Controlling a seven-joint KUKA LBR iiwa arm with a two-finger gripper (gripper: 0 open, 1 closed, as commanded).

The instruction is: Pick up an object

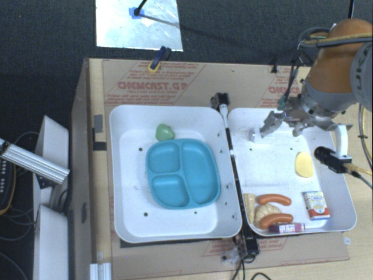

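Two bins, nothing grabbed yet
Gripper (278,123) hangs spread and bare over the right bin's (349,212) back; yellow piece (303,164) and hot dogs (274,209) sit nearer front, so closing here probably grabs air.

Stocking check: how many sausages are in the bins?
2, both in the right bin near its front edge: one sausage just behind the other sausage. None seems hidden.

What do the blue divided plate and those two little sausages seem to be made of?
The blue divided plate looks like moulded plastic: one even colour, rounded compartment walls, a soft sheen. The two sausages look like glossy plastic toy food, with bright highlights along their orange-red skin, though the picture is too coarse to rule out rubber. Both sausages lie in the right white bin.
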